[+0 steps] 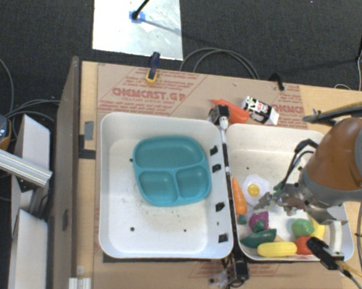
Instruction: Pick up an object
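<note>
2 bins, 1 tray, ~7 toy foods

The right shallow white plastic bin lies bare from its middle toward 12 o'clock. Toward 6 o'clock, toy food crowds it: an orange carrot at 9, a purple-and-green piece, and a yellow corn cob.

Single fixed camera above bench, looking down aslant on both bins.

The arm hides part of the right bin; its upper links are cropped.
</note>
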`<state>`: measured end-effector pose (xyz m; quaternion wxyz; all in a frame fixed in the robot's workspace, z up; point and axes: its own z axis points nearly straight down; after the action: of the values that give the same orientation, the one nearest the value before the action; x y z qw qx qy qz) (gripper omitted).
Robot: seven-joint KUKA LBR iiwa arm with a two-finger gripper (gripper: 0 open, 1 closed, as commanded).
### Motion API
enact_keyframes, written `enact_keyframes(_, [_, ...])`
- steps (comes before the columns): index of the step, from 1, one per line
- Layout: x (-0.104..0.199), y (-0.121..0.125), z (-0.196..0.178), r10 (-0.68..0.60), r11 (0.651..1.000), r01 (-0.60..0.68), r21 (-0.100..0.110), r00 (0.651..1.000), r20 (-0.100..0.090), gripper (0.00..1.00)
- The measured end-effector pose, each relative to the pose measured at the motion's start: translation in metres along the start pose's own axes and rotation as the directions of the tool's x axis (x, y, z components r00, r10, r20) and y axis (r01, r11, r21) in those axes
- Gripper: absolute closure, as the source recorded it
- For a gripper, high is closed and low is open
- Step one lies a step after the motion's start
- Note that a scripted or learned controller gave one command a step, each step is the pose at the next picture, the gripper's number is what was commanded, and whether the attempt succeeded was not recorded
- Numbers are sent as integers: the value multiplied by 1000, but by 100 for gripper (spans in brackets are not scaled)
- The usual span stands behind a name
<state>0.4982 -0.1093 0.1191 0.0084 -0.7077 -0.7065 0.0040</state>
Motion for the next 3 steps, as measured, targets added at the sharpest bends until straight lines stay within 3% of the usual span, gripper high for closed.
enact_keyframes(1, [20, 73, 35, -10, 1000, 10, -23, 1000, 7, 0])
enact_keyframes(2, [18, 74, 18, -6, 1000, 6, -30, 1000, 7, 100])
enact_keyframes(3, [19, 74, 9, -7, 1000, 7, -29, 1000, 5, 100])
